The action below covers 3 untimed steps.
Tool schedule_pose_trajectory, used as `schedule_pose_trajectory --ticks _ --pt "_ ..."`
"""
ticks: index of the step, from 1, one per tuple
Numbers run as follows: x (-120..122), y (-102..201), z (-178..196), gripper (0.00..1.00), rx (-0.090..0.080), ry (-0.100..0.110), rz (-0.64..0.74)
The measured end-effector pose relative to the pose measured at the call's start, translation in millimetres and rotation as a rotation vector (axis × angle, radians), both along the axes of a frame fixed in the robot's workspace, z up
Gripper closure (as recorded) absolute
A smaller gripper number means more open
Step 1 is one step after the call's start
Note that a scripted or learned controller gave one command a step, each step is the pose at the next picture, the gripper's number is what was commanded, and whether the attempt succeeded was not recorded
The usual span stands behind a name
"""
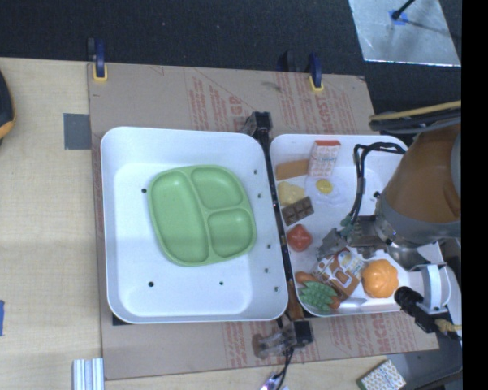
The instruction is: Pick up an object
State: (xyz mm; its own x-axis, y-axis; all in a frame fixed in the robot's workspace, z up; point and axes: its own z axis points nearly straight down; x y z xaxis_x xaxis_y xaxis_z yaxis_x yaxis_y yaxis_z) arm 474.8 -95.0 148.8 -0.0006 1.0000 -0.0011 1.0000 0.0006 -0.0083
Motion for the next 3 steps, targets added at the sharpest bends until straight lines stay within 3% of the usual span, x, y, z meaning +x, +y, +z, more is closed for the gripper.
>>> schedule_pose_trajectory --ticks 1,2,3 --pt "26 -12 -58 0.00 -0.001 -0.005 0.005" --pt "25 -12 -46 1.00 0.001 -0.003 0.006" --pt "97 61 49 1.00 0.004 -0.020 0.013"
